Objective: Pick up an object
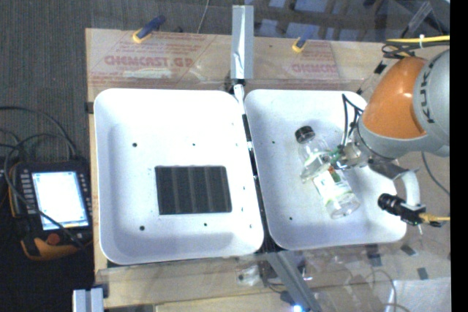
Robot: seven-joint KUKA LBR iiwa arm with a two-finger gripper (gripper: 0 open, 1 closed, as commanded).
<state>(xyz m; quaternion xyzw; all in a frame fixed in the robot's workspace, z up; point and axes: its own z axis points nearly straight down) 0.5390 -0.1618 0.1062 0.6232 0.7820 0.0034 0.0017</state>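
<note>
- Reaching in from the right, the arm (409,109) hangs over the right bin (285,230).
- Left bin (117,120) holds a dark ribbed tray (193,189), well apart from the arm.
- Right bin holds a clear bottle (333,190) with a dark cap (304,134), lying tilted.
- Gripper (344,157) sits at the bottle; whether it is released or clenched cannot be told.
- Step in hand, by judgement: the grasp. Next move calls for a firm closure on the bottle, then a straight lift.
</note>
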